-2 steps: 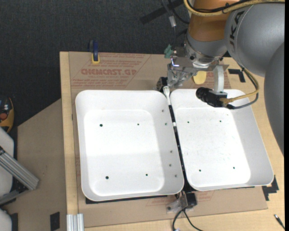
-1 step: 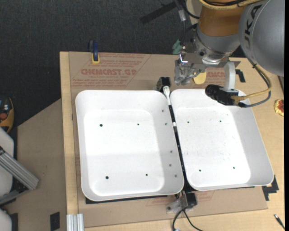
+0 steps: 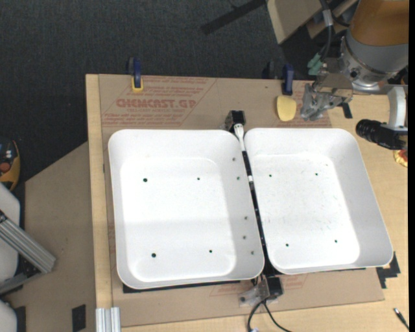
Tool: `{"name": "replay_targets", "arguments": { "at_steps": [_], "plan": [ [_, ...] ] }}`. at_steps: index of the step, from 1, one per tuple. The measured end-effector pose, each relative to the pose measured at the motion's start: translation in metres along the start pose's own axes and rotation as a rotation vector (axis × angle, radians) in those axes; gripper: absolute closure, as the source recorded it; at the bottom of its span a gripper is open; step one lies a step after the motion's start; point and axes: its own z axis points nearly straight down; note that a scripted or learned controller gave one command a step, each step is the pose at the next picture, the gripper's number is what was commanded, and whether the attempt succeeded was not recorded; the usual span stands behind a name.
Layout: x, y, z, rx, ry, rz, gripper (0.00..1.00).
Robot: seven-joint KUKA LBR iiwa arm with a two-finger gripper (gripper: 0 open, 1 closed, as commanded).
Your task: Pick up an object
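Pale yellow object (image 3: 286, 107) lying on the counter (image 3: 194, 91), just behind the far rim of the right bin (image 3: 311, 194), outside it. Hand (image 3: 314, 107) hanging just right of that object, beyond the same bin's far edge, fingers pointing down; how far open, cannot tell, with nothing seen between them. Grey arm with orange band (image 3: 379, 19) rising above, right of the right bin's far corner. Left bin (image 3: 178, 207) sitting beside the right bin, rims touching. Two blue clamps (image 3: 135, 71) gripping the board behind the bins.
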Motion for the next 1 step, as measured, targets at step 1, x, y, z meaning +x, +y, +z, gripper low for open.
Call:
{"name": "replay_targets", "arguments": {
  "at_steps": [1],
  "plan": [
    [0.0256,0.0359,0.0832,0.006,0.002,-0.004,1.0]
  ]
}}
